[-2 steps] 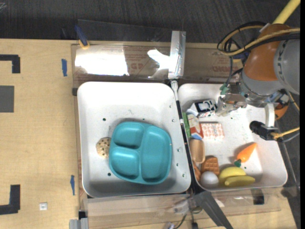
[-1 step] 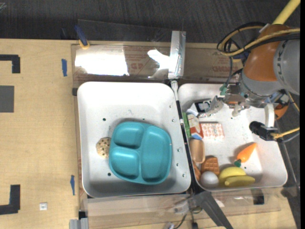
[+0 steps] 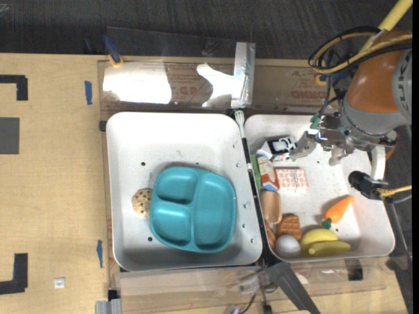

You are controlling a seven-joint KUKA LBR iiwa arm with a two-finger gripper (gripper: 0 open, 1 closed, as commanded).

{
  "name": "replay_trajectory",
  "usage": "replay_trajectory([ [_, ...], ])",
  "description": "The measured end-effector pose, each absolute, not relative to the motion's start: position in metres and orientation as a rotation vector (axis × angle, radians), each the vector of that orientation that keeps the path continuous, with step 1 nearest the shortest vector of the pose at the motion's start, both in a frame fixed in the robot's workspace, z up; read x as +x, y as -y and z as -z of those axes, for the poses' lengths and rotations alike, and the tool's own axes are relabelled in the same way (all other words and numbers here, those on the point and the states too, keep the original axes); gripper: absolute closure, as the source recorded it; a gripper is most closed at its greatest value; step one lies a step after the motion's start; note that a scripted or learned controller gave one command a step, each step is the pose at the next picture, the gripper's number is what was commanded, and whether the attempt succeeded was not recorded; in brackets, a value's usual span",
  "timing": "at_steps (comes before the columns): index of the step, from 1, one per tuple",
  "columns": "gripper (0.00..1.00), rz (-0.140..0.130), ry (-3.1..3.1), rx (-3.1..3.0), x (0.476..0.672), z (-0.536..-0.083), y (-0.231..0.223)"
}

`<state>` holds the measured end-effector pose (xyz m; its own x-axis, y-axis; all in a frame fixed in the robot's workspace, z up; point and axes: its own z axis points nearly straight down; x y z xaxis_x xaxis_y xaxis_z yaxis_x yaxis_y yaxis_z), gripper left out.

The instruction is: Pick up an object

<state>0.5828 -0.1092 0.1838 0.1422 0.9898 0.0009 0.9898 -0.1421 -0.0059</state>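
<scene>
M: Wrist with the orange band (image 3: 373, 87) sits highest, closest to the lens, over the back right of the right bin (image 3: 383, 244). Below it the pincer (image 3: 319, 150) has its fingers spread, with nothing between them. Nothing is picked yet.

J: Nearest candidates?

M: A small black-and-white item (image 3: 280, 145) lies just to the pincer's left, by the back wall. A flat red-printed card (image 3: 291, 178) lies just in front of it. Further out are a carrot (image 3: 338, 209), a banana (image 3: 326, 239), a white ball (image 3: 287, 244) and a tan bun (image 3: 270, 205), crowded along the front and the divider side.

J: Risks, as you judge them?

M: First, the card lies flat on the bin floor. Fingers would likely skate over it and close on air. Second, the black-and-white item sits near the wall and the divider, so one finger could strike the rim on descent, or nudge the item into the corner. Third, the front cluster is packed: banana touching ball or nearly so, bun beside a waffle-like piece (image 3: 289, 226). A grasp there could pinch two things or squeeze one out sideways. The ball is round and probably rolls.

J: Left bin?

M: A teal divided plate (image 3: 193, 208) with a cookie (image 3: 141, 201) at its left edge, well apart from the pincer. The plate looks too wide for the spread unless it is taken by the rim.
</scene>
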Motion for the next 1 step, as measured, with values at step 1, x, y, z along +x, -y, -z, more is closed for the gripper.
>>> replay_trajectory([
  [1,0.00,-0.006,2.202,-2.235,0.6179,-0.1387,0.0923],
])
